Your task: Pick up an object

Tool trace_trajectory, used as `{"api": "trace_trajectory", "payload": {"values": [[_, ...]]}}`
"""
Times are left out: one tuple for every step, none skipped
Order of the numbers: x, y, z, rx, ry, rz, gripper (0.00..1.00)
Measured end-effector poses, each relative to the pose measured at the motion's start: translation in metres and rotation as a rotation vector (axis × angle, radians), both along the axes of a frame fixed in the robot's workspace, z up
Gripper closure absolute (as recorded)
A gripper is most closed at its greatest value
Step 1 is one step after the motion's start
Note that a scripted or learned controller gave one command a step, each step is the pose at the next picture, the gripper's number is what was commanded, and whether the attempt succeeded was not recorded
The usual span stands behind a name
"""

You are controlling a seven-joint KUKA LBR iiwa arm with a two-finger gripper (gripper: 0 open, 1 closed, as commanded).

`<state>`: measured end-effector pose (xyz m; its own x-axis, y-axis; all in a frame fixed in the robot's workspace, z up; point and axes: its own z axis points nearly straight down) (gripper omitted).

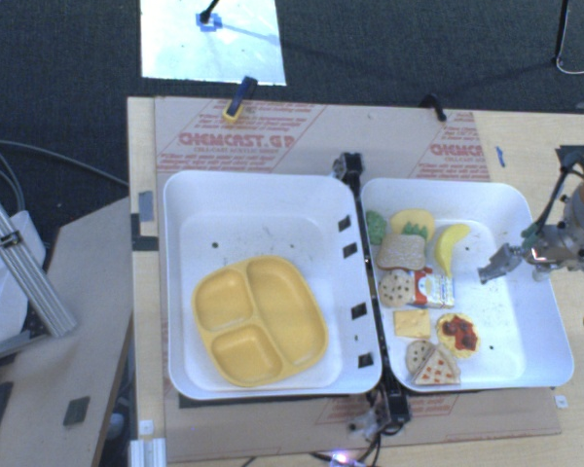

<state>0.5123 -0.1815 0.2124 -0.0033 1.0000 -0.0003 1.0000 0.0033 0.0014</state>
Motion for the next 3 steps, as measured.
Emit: {"api": "trace_trajectory", "payload": {"values": [[-0.029,-0.026,-0.092,0.002,0.008,-0.006,0.0],[-0.024,-0.026,-0.126,-0.002,-0.005,-0.004,0.0],[0.001,-0.025,-0.1,-0.002,-0.004,0.002,0.0]]}}
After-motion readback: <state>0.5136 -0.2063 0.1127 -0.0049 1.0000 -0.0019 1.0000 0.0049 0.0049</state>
